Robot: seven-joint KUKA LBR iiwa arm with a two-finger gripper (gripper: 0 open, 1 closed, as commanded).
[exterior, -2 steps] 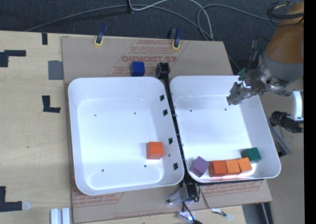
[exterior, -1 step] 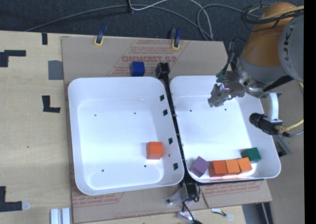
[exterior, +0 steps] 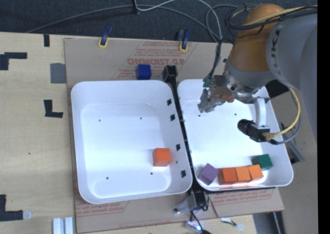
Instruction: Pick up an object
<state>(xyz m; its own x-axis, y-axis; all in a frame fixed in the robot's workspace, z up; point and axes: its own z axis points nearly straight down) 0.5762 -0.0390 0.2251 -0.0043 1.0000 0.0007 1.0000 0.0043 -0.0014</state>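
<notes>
A row of blocks lies along the near edge of the right bin (exterior: 273, 124): a purple block (exterior: 208, 173), two orange blocks (exterior: 227, 176) (exterior: 243, 174), a lighter orange block (exterior: 256, 172) touching them, and a green block (exterior: 264, 161) just behind. A lone orange cube (exterior: 162, 156) sits in the left bin (exterior: 82, 124). The gripper (exterior: 208, 103) hangs over the far left part of the right bin, well apart from all of them, with nothing between its fingers; how wide they stand cannot be told. The lone cube looks the easier target, since the packed row leaves little room for fingers; a centred, vertical descent would suit.
</notes>
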